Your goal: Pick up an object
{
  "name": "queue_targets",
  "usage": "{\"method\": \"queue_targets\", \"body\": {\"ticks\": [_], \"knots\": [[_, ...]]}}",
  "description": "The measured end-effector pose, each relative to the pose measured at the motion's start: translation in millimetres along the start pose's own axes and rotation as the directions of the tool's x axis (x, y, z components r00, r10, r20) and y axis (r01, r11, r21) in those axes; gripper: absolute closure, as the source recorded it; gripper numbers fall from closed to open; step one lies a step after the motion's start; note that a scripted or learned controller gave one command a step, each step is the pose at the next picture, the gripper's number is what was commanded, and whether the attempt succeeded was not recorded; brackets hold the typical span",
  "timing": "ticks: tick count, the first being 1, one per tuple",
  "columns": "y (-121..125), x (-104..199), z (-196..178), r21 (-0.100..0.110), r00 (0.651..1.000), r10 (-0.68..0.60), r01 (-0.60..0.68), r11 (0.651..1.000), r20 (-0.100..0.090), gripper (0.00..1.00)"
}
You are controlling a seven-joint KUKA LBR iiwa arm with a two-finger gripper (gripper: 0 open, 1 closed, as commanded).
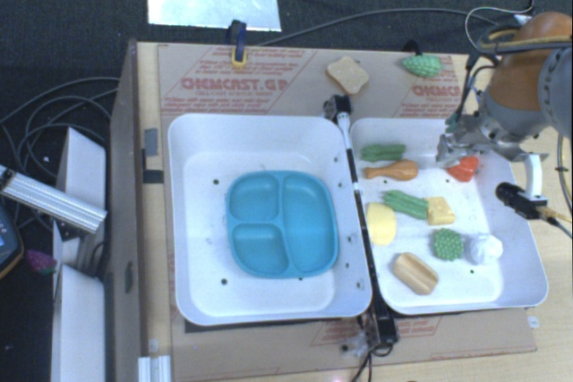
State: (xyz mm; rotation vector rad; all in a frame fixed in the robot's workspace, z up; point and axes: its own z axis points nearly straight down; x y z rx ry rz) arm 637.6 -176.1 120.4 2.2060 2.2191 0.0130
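My gripper (458, 149) hangs low over the far right part of the right bin (519, 291). Directly beneath it lies a red toy piece (464, 169), partly hidden by the gripper, and I cannot make out whether it is gripped. Also in this bin are a green pea pod (383, 152), an orange drumstick (391, 171), a green pickle (406, 203), a yellow cheese block (440, 210), a pale yellow fruit (381, 224), a green broccoli (447, 243), a white lump (485, 249) and a tan bread roll (415, 272).
The left bin (197, 157) holds a blue divided plate (281, 223). Behind the bins, a slice of toast (347, 74) and a green leafy toy (423, 64) lie on the cardboard. The arm (528, 76) rises over the right bin's far right corner.
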Motion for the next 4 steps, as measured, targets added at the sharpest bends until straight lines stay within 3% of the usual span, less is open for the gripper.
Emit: {"method": "queue_targets", "body": {"ticks": [1, 2, 3, 4], "knots": [[0, 0, 0, 0.000, 1.000, 0.000, 0.000, 1.000, 0.000, 0.00], [17, -31, -6, 0.011, 1.000, 0.005, -0.005, 1.000, -0.001, 0.00], [-2, -30, 36, 0.015, 1.000, 0.005, -0.005, 1.000, -0.003, 0.00], [0, -31, 24, 0.009, 1.000, 0.004, -0.004, 1.000, -0.001, 1.00]]}}
